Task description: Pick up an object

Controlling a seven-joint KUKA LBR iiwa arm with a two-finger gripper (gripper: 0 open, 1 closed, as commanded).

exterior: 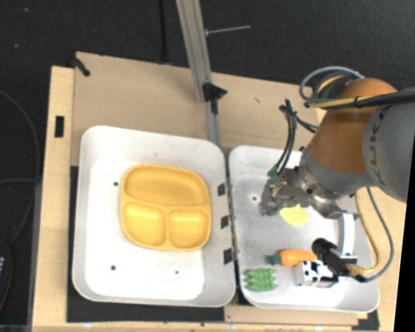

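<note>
Yellow object (294, 216) lies just beside the hand (272, 203).

Two bins (101, 187) of smooth white plastic are lying on a bench (126, 93) looking like matt pale wood. Left of the gripper (274, 199), a yellow tray (165, 207) is showing a smooth, faintly glossy plastic finish. Above the gripper, the orange band (345, 132) is gleaming softly. A metal rail (196, 41) is looking brushed.
</note>
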